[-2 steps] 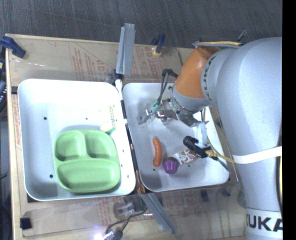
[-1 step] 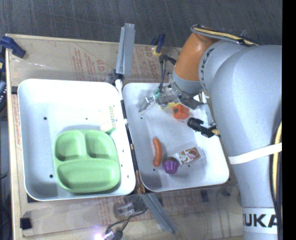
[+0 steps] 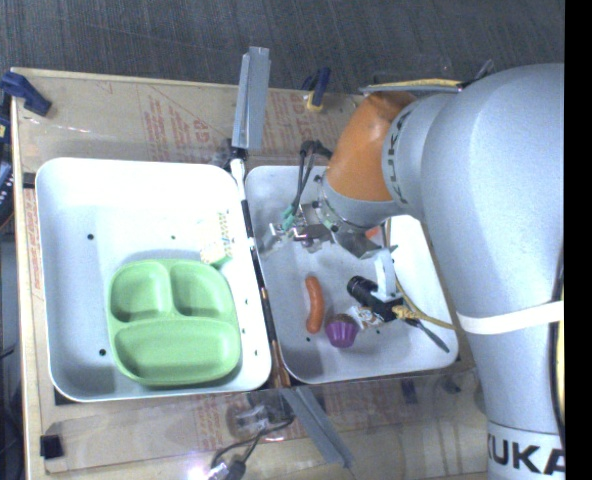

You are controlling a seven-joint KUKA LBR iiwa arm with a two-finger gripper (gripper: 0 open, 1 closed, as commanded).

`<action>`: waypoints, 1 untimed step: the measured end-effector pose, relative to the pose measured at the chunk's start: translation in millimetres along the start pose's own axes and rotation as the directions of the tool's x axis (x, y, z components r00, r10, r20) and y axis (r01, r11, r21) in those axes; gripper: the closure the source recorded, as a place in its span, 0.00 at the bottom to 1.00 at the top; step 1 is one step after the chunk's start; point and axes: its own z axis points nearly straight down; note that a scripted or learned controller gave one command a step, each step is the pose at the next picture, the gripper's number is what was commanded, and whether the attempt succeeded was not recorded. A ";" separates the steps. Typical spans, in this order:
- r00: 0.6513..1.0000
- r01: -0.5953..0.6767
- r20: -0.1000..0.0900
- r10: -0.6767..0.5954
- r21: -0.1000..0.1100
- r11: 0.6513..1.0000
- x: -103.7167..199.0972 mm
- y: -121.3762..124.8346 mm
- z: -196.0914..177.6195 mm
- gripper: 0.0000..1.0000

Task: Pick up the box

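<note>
The box is small and pale with green and yellow print. It lies in the left bin, close to that bin's right wall and just past the far right corner of the green tray. My gripper is low in the right bin, at its far left part. The wall between the two bins separates it from the box, which lies a short way to its left. Nothing shows between the gripper's tips.
A green divided tray fills the near half of the left bin. An orange sausage and a small purple thing lie in the right bin, nearer than the gripper. The arm covers that bin's far right part.
</note>
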 end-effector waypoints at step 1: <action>1.000 0.008 -0.003 -0.008 -0.001 1.000 -62.4 40.4 -36.2 0.00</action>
